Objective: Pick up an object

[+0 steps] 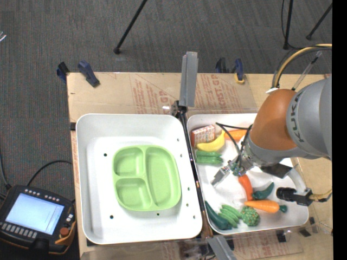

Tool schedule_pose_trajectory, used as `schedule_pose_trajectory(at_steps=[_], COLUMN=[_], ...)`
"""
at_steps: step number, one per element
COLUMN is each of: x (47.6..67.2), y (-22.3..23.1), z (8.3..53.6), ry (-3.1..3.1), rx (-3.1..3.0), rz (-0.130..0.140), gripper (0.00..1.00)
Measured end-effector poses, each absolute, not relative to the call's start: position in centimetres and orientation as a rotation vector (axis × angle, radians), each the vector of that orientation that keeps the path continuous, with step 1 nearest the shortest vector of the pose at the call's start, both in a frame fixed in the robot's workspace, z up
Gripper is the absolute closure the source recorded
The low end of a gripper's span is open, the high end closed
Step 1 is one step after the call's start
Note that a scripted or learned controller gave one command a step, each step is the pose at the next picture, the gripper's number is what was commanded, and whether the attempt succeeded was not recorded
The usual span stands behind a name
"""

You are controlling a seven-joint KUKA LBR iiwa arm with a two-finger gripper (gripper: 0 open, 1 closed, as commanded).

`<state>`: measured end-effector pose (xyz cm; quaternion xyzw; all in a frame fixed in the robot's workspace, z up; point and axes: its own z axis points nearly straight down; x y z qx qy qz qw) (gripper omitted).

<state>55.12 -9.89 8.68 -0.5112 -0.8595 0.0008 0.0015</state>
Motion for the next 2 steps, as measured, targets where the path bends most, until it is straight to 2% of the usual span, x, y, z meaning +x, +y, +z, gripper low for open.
schedule_pose_trajectory(at_steps=[1, 2], x=[64.4, 58.2], y=[-9.0, -13.4], z=[9.0, 8.7], ry=[-2.673, -2.614], rx=[-1.649, -1.735], rz=[0.000, 0.003], gripper=[0.00, 0.00])
